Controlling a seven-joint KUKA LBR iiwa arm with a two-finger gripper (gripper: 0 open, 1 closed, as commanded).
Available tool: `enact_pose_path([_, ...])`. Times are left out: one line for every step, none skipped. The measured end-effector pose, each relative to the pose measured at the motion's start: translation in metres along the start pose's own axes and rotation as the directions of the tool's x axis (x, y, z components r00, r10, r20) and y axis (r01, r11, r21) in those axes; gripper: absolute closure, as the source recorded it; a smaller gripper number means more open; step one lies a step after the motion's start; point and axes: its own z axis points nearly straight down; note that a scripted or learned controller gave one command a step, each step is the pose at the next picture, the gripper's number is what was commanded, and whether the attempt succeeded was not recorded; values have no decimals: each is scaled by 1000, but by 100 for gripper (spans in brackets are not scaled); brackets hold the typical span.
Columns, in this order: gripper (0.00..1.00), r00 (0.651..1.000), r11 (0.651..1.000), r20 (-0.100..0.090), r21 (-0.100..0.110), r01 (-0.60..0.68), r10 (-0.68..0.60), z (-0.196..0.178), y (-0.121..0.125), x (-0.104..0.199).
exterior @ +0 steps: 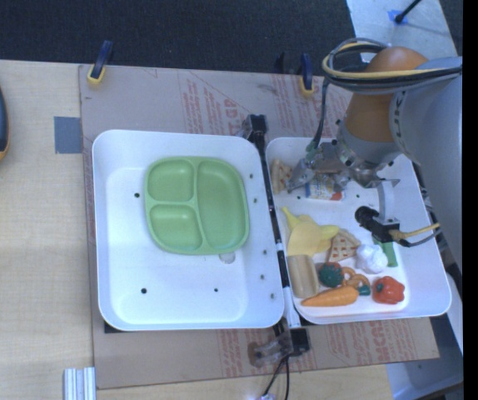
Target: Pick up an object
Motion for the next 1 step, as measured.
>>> enact_pose_path([0, 1000, 1000, -2, -2, -8, 8, -115, 7, -53])
